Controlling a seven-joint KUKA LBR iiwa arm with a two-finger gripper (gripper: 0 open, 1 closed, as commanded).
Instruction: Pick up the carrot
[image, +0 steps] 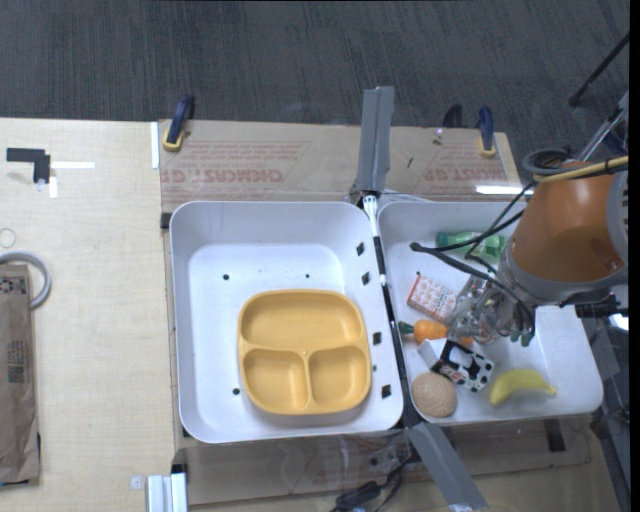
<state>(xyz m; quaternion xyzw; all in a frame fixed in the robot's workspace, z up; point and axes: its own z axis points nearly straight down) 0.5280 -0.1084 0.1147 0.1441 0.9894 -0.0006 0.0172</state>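
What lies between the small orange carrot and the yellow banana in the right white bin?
In the camera view, a black-and-white patterned toy lies between the small orange carrot and the yellow banana.

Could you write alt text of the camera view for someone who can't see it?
A robot arm's pincer hangs over the right bin, beside a small carrot, a banana and other clutter. The left bin bears a yellow divided plate.

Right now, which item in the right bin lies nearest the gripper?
The carrot: it lies just left of the gripper, while the banana and cookie sit farther toward the bin's front.
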